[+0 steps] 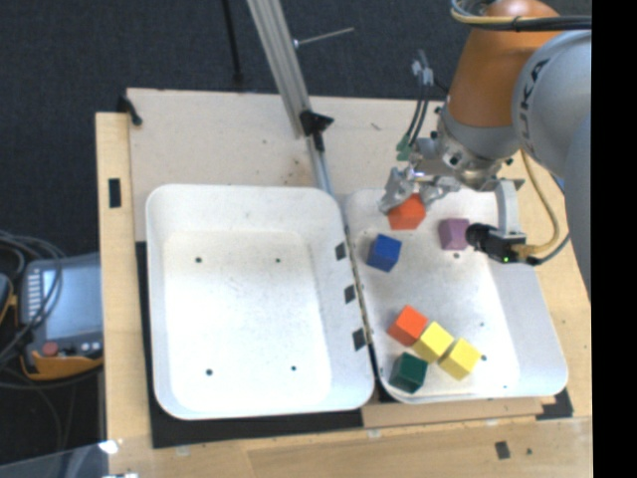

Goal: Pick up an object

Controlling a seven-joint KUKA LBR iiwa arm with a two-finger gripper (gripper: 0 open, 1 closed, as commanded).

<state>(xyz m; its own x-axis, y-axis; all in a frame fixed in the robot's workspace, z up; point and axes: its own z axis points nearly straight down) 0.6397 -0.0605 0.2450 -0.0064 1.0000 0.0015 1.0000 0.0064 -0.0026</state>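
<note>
My gripper (407, 195) hangs over the back left corner of the right bin (518, 307), reaching down from the orange-banded wrist. An orange-red block (406, 213) sits between its fingertips, tilted, and the fingers are shut on its sides. In the same bin lie a blue cube (384, 253) just below the gripper and a purple cube (454, 233) to its right. Toward the front are an orange cube (408, 324), two yellow cubes (435, 341) (459, 358) and a green cube (408, 371).
The left bin (249, 297) stands beside the right one, sharing a central rim. A slanted aluminium pole (284, 58) rises behind the bins, close to the gripper's left. A cable and small black unit (501, 242) hang off the wrist.
</note>
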